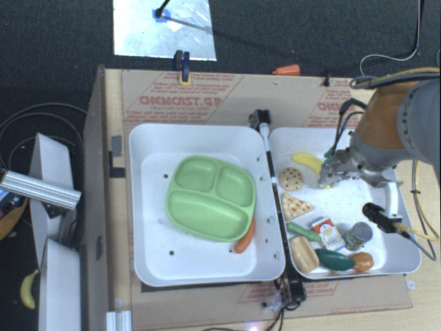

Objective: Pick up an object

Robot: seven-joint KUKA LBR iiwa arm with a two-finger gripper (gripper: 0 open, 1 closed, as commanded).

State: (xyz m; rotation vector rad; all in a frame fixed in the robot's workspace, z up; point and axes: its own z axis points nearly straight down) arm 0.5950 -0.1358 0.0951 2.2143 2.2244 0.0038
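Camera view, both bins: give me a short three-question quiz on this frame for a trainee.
1. True or false: the green divided plate lies in the left bin.
2. Which item lies nearest the pincer? A) banana B) can C) carrot-like stick
3. Fill in: the chocolate-chip cookie lies in the ____ bin, just above the pizza slice.

Key: 1 true; 2 A; 3 right.
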